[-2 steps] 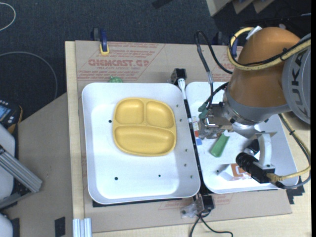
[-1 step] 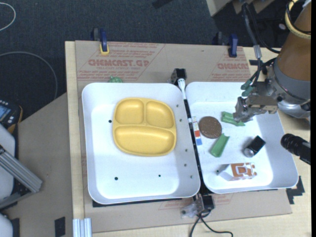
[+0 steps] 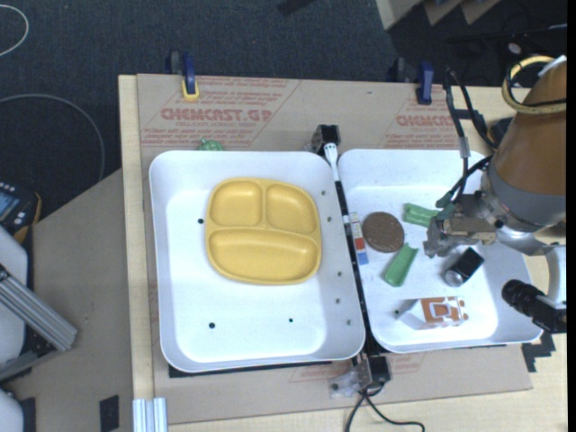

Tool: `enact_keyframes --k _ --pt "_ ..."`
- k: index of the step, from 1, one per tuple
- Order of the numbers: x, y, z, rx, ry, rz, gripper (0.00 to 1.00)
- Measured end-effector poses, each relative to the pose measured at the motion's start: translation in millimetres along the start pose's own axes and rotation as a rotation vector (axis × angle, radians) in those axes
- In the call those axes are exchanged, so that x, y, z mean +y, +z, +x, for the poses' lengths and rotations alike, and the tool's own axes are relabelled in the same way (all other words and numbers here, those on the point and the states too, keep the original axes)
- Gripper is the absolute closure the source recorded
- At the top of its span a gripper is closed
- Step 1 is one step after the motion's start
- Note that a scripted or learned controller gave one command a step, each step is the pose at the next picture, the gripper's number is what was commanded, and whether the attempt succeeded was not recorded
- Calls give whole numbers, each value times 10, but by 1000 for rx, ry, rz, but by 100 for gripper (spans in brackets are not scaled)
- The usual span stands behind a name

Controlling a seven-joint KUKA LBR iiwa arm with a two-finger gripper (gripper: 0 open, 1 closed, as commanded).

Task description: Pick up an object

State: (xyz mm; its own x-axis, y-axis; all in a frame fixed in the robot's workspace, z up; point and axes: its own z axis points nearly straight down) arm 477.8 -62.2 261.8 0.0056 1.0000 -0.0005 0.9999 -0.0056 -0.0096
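The tool [image 3: 447, 238] hangs low over the right white plastic bin [image 3: 378, 165]; I cannot tell its state. Just left lie a green plastic cylinder [image 3: 400, 265] and a brown round disc [image 3: 382, 230]. A yellow divided tray [image 3: 264, 229] sits in the left bin [image 3: 180, 268].

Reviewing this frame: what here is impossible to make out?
- Claw, camera view: too small and dark to tell how it stands, or whether it touches anything.
- Black object below it: blurred; its kind is unclear.
- Arm: cut off by the right edge.
- Green piece: its right end is hidden behind the claw.
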Motion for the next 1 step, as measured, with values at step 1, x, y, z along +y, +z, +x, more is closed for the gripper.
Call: enact_keyframes --k 1 --pt "17 -284 642 2 -13 -14 100"
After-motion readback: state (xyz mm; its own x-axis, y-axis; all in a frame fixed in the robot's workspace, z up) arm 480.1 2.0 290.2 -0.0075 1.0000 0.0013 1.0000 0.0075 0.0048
